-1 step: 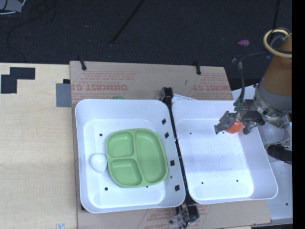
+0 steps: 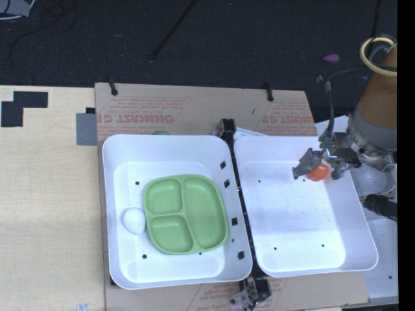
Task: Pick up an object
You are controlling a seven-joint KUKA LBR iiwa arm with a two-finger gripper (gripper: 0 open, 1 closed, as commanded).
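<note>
Jaws (image 2: 322, 164) hang over the right bin (image 2: 305, 238), w/ an orange object (image 2: 318, 172) right at them; can't tell if pinching or spread. Green plate (image 2: 185, 214) sits in the left bin (image 2: 123, 154).

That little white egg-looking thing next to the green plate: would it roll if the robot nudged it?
Probably. The white egg looks round and smooth, so it likely rolls and may slip from fingers. The green plate beside it would probably stop it rolling right.
</note>
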